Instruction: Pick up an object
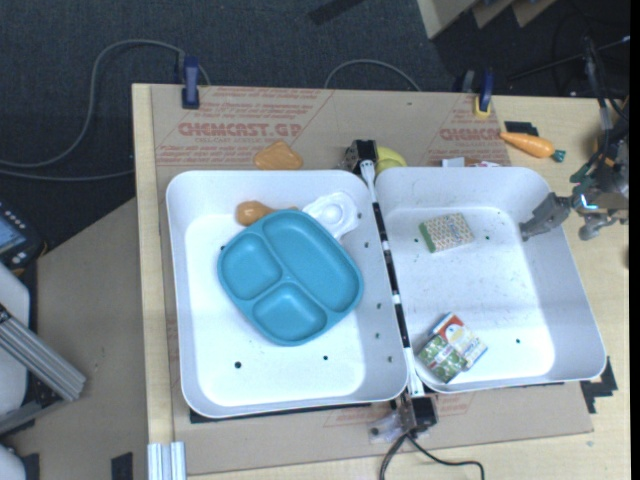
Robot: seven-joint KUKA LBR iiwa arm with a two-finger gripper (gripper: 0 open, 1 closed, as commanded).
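2 shallow white plastic bins (200, 368) sat side by side. The left one held a blue 3-compartment plastic tray (290, 276), likely tipped in loosely. The right one held a green-and-red snack packet (450, 349) and a small speckled pad (446, 232), both candidates for picking. The gripper (560, 212) hovered at the right bin's far-right rim; I cannot tell its state.

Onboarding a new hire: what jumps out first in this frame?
The blue divided tray dominates the left bin, with a small orange item and a white piece at its top edge. The right bin holds a green packet and a colourful packet. The gripper sits at that bin's right rim.
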